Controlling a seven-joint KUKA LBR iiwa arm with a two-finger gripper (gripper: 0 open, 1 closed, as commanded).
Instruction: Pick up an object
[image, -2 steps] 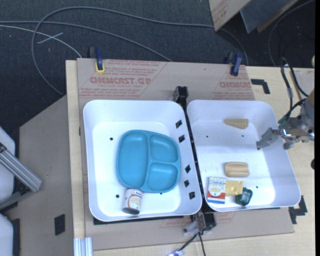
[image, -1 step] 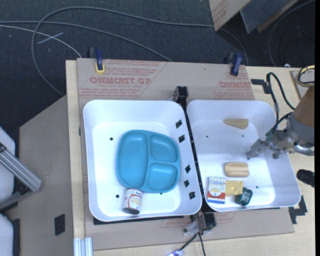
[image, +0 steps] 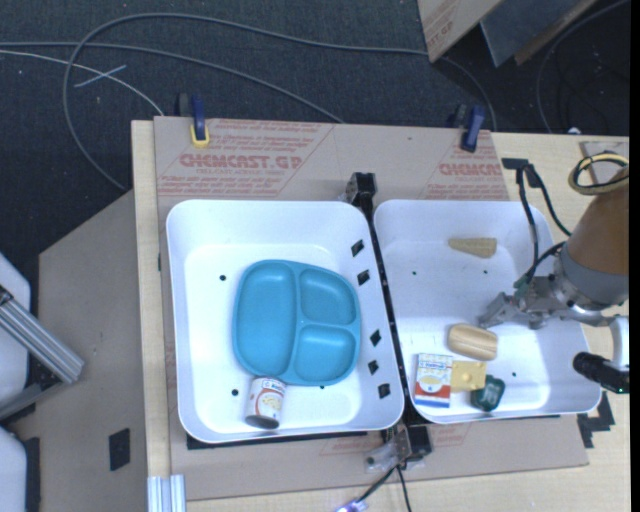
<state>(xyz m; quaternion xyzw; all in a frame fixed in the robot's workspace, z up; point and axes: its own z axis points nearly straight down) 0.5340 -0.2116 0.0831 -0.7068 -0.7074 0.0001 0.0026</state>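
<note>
— Surface? 
— Pale brown board surface with red lettering, clamped at the back by two blue clips, bearing two shallow white bins; dark carpet and loose grey cables around.
— Left bin? 
— Holds a blue divided plastic plate and a small tipped can.
— Right bin? 
— Tan oblong bread roll beside pincer, apart from it; jaw state: cannot tell.
</note>
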